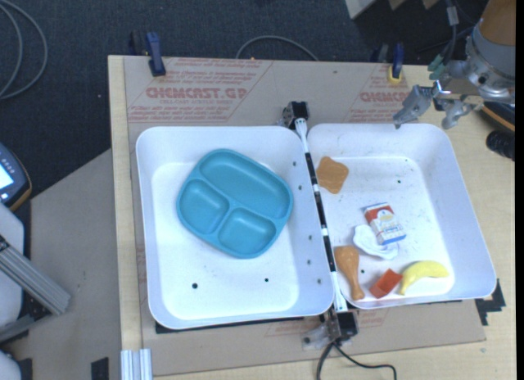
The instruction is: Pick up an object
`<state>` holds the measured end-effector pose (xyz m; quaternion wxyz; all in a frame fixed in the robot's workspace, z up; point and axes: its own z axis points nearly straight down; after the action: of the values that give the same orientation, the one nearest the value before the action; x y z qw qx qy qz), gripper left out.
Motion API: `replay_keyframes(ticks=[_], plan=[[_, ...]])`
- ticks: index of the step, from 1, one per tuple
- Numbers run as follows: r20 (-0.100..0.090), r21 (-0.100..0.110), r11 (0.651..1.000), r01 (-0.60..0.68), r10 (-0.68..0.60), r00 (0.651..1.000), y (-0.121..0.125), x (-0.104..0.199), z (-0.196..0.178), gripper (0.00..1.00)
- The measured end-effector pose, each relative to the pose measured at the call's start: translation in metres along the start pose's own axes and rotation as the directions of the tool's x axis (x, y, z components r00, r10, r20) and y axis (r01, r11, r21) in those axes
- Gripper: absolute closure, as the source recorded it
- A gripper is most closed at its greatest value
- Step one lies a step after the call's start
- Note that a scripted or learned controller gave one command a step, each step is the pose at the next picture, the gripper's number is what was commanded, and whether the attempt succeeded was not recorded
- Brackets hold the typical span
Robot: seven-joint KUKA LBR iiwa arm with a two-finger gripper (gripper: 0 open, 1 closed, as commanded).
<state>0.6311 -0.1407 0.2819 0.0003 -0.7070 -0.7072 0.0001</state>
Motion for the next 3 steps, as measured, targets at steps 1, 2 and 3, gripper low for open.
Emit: replay_keyframes(ticks=[1, 2, 3], plan=[[-0.005, 0.017, 1.000, 0.000, 0.000, 1.000, -0.034, 0.029, 0.148, 0.00], [-0.001, 0.009, 1.000, -0.004, 0.004, 1.000, -0.064, 0.005, 0.201, 0.00], [0.000, -0.002, 1.000, -0.001, 0.001, 1.000, -0.061, 0.007, 0.187, 1.00]])
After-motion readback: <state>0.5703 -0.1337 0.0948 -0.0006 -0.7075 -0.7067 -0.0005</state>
